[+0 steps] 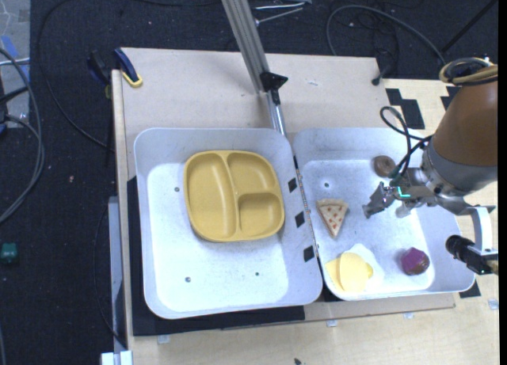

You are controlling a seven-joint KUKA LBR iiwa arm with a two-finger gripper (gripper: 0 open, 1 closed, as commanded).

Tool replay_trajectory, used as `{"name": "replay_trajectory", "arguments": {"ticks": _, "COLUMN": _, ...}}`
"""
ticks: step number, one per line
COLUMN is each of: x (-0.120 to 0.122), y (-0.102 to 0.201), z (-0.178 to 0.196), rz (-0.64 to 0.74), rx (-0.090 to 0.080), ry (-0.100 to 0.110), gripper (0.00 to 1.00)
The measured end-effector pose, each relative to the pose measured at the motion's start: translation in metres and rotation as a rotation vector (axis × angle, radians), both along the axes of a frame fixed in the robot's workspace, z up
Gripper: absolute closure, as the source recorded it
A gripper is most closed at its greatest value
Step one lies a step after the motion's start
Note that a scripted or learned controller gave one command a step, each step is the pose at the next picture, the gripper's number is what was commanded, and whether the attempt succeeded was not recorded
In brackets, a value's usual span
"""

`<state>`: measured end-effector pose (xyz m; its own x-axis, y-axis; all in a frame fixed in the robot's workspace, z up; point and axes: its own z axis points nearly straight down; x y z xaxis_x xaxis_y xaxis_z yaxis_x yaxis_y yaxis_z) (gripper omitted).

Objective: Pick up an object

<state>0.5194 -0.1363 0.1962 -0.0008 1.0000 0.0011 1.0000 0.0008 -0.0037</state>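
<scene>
Gripper (379,202) hangs over the right bin (317,150), state indeterminate, nothing visibly held; pizza slice (332,217) beside it, egg (352,271) and purple ball (414,260) near the front edge

This is a robotics lab: a plywood counter (198,86) carries two white bins (158,197) under a grey-and-orange robot arm (467,134), with black cables (55,55) strewn over dark carpet and a metal pole (242,23) clamped behind.

My bench (198,86) fills mid-frame, tan wood; directly on it sit two white bins: left bin (158,276), right bin (348,146).
</scene>
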Motion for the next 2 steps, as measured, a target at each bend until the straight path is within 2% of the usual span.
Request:
{"name": "replay_trajectory", "arguments": {"ticks": 1, "x": 0.001, "y": 0.000, "z": 0.001, "rz": 0.000, "rx": -0.001, "ry": -0.003, "gripper": 0.00}}
{"name": "replay_trajectory", "arguments": {"ticks": 2, "x": 0.004, "y": 0.008, "z": -0.047, "rz": 0.000, "rx": 0.000, "ry": 0.001, "gripper": 0.00}}
